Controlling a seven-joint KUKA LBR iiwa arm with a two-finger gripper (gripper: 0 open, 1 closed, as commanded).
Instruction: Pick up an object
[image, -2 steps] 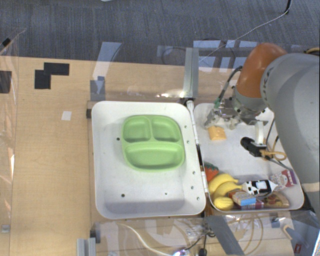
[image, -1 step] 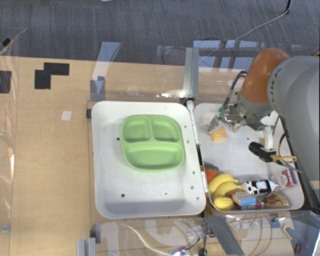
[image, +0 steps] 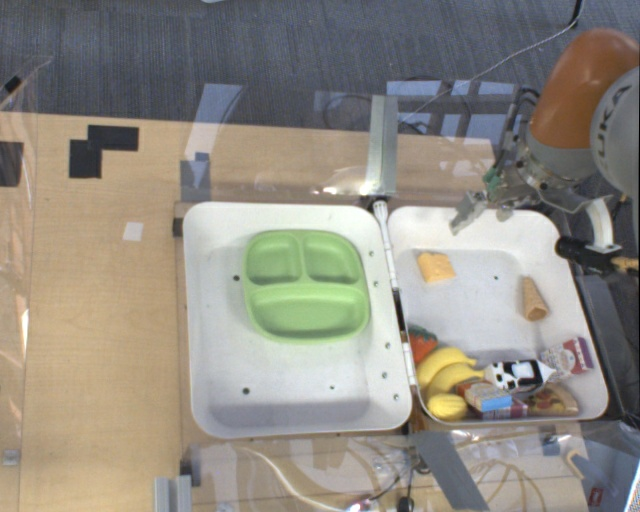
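Gripper (image: 478, 212) sits at the top edge of the right bin (image: 500, 270), near that bin's upper middle, hanging from the grey arm (image: 580, 90) with its orange band at the view's upper right. Finger state: cannot tell, the tip is too small and blurred; nothing is seen between them. Nearest item below it: an orange-yellow wedge (image: 435, 267), apart from the gripper, on the bin floor. Further right, a tan cone (image: 534, 299) lying on its side. Along the bin's lower edge, packed together: yellow bananas (image: 447, 372), a red-orange piece (image: 423, 347) just above them, a black-and-white toy (image: 516, 374), a small carton (image: 568, 356), and other small pieces not identifiable. Left bin (image: 230, 390) holds a green divided plate (image: 305, 285), centred slightly high, upright.
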